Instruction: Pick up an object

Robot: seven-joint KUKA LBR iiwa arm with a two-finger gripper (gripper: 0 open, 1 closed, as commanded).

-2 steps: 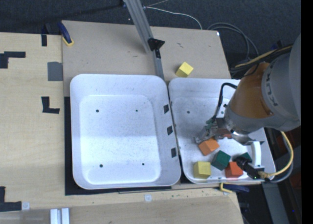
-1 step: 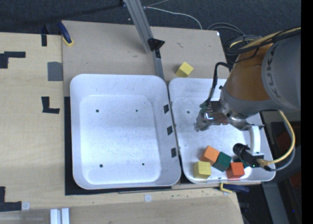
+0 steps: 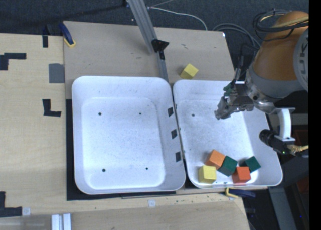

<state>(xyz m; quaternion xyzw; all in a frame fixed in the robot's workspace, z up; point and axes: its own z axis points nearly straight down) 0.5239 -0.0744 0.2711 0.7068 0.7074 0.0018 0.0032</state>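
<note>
Five small blocks lie clustered at the near edge of the right bin (image 3: 200, 96): an orange block (image 3: 216, 158) at the top of the group, a dark green block (image 3: 228, 165) touching it on the lower right, a yellow block (image 3: 207, 174) just below and left of the orange one, a red-orange block (image 3: 242, 174) to the right of the dark green one, and a second green block (image 3: 252, 163) at the far right, near the bin's rim. All of them rest on the bin floor, none between fingers.

The pincer (image 3: 223, 112) hangs over the upper middle of the same bin, well apart from the cluster and above bare white floor. It looks dark and bunched at the tip; whether it is apart or together I cannot tell. Behind it the arm's wrist and its orange band (image 3: 278, 58) reach in from the right, with black cables looping above.

The left bin (image 3: 80, 123) sits beside the right one, their rims touching along the middle. On the desk (image 3: 110, 48) beyond the bins, a lone yellow cube (image 3: 189, 71) lies just outside the right bin's far rim. A grey metal bar (image 3: 140, 10) slants down from the top towards the seam between the bins.
</note>
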